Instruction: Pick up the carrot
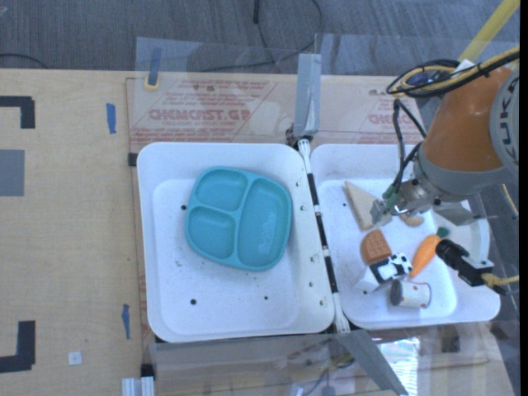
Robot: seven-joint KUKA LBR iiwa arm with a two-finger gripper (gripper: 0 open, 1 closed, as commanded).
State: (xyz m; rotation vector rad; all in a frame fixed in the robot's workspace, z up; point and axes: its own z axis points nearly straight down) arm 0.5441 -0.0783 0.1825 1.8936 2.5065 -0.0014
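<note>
A pale wooden bench (66, 246) takes up most of the view, with black tape corners and blue tape strips on its left part and a strip of grey carpet along the top, where a dark cable loops. A clear sheet printed with red lettering (206, 110) lies under the far edge of the two white bins. The left bin (165, 304) holds a teal divided plate (239, 219) with three compartments, set a little toward its far right. The right bin (474, 304) is partly covered by the arm (466, 134), which reaches in from the right with its orange band bulking over the bin's far right corner (cables in black and yellow loop over its top). The gripper (402, 205) hangs low over the bin's far middle, just beside a tan wedge (359, 203) that looks like a slice of bread or cheese; from this angle I cannot tell how the claw stands. The carrot (423, 255) lies in the right bin, tilted, orange with a dark green end pointing to the far right, apart from the gripper and nearer the viewer. Just to its left sit a brown waffle-like piece (375, 245) and a small black-and-white object (394, 266), too small to identify. A small white cylinder (411, 294) lies nearest the front rim.
</note>
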